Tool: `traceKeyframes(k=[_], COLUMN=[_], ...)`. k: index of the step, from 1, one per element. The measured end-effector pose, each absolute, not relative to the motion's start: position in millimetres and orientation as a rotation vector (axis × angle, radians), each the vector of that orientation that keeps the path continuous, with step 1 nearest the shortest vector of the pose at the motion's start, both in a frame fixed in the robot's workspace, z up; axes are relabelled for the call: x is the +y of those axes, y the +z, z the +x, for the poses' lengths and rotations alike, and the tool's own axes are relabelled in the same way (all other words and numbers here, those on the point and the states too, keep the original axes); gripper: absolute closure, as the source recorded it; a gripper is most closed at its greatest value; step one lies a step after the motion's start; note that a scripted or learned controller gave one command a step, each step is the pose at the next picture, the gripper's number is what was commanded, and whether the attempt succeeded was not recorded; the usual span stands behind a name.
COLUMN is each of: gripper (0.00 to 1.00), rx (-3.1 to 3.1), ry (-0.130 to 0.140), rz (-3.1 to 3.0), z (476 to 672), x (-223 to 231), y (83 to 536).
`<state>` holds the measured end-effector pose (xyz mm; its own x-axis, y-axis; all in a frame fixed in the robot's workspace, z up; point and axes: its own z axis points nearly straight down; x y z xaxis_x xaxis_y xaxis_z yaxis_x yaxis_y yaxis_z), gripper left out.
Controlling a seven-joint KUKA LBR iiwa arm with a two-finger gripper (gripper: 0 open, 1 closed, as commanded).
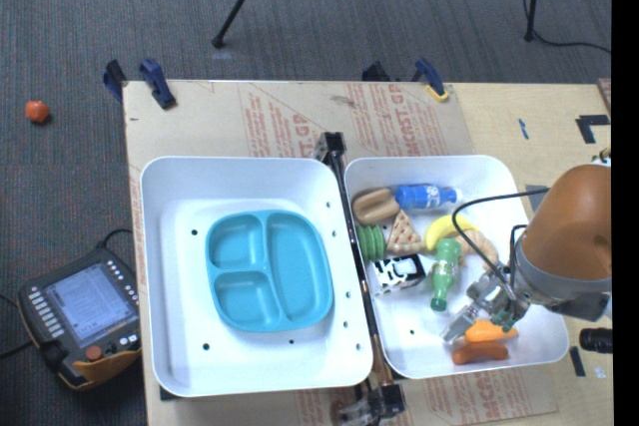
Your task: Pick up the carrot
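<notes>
The orange carrot lies near the front right corner of the right bin, with a green top by the gripper. My gripper hangs low just over the carrot's upper left side. Its metal fingers reach down to the carrot, and whether they grip it is unclear. The arm's orange band sits to the upper right.
The right bin also holds a green bottle, a banana, a pizza slice, a blue bottle, a bread roll and a black-and-white box. The left bin holds a blue divided plate.
</notes>
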<state>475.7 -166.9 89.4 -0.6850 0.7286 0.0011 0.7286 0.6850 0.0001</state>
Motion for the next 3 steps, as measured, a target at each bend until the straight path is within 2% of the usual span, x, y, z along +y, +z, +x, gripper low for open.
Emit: traceKeyframes(k=[1, 2, 3], gripper=[0.0, 0.0, 1.0], rx=[-2.973, -3.021, -3.018], ry=[-0.001, -0.002, -0.004], rz=[-1.015, -0.861, -0.871], z=[476.1, 522.4, 522.6], x=[-213, -162, -163], y=[110, 88, 97])
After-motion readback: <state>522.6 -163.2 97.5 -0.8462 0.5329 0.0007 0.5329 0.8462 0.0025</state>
